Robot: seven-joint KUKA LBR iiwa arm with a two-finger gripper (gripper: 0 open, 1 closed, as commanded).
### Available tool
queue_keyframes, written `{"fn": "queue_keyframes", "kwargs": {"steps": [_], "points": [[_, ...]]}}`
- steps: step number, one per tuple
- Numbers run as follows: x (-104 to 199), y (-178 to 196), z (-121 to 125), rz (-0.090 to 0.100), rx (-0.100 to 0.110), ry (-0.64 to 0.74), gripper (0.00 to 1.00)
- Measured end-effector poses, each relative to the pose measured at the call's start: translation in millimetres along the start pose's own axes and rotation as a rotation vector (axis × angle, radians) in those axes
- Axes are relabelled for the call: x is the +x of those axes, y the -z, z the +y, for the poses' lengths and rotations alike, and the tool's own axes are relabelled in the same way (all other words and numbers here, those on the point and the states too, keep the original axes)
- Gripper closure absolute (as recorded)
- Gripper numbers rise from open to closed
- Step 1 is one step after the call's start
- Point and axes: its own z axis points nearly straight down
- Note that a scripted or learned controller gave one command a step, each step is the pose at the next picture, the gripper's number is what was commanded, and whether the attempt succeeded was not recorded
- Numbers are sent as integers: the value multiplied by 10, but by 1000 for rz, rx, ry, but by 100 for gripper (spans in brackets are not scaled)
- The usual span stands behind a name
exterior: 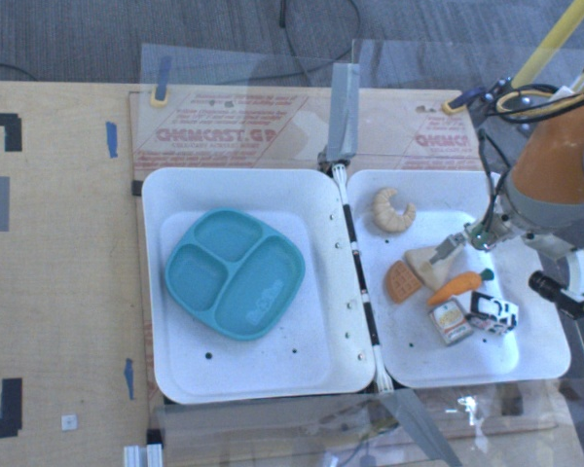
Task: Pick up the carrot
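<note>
Grey carpet lies behind a wooden bench (58, 290) that bears 2 white bins side by side. Left bin (175, 358) holds a teal divided plate (236, 272). Right bin (545, 353) holds the carrot (456, 286) among a croissant (393, 210), a waffle (402, 281), a pale wedge (427, 264), a small box (451, 320) and a black-and-white toy (493, 312).

The carrot lies on the bin floor, just below and slightly left of the gripper (455, 245), its long axis slanting from lower left up to a green top at the right. The gripper reaches in from the right and hovers over the wedge, apart from the carrot. Whether its fingers are apart or together I cannot tell; they are small and blurred. The arm (555, 163) is cut off at the frame's edge.
</note>
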Motion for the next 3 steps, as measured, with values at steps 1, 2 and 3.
{"fn": "queue_keyframes", "kwargs": {"steps": [1, 2, 3], "points": [[158, 16, -275, -10, -3, -48, 0], [344, 33, -431, -16, -4, 351, 0], [400, 15, -489, -8, 11, 40, 0]]}}
